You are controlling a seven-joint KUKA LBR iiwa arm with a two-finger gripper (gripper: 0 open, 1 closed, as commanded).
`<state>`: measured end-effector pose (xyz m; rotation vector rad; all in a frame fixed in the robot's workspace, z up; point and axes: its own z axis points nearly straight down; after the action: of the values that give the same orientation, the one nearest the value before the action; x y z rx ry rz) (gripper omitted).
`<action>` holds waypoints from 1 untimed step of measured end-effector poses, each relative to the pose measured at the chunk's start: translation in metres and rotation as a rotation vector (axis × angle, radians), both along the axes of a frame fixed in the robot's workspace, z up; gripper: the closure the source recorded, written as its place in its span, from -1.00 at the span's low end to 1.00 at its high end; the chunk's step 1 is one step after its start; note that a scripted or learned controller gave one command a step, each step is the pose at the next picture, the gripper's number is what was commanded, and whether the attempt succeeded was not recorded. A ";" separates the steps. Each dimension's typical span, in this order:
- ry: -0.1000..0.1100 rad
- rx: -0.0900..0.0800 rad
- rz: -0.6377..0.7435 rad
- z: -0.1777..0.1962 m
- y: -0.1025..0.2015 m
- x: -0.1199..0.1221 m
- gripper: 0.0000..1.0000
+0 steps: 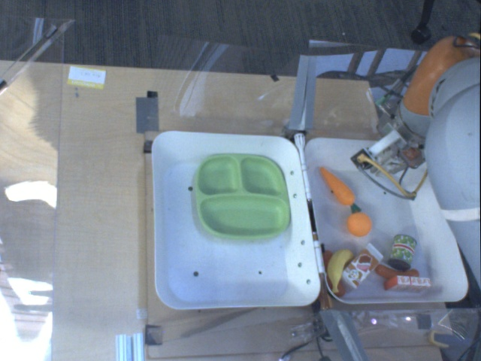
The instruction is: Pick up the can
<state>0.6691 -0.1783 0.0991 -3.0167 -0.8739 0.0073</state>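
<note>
**Can at the near right of the right bin, pincer at the far end**

My pincer hangs over the far end of the right bin, and I cannot tell whether it is spread or pressed together. Nothing shows in its grip. The can, green-labelled, sits in the near right part of the same bin, well apart from my pincer. A carrot and an orange lie between us, toward the bin's left side. A banana and a small carton lie in the near left corner, and a red packet lies just in front of the can. On the surface, the left bin holds a green divided plate.
</note>
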 end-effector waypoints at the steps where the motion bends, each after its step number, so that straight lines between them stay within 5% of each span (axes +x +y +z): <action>1: 0.027 0.003 -0.008 -0.003 -0.005 -0.007 -1.00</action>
<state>0.6621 -0.1829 0.0958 -3.0095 -0.8592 0.0465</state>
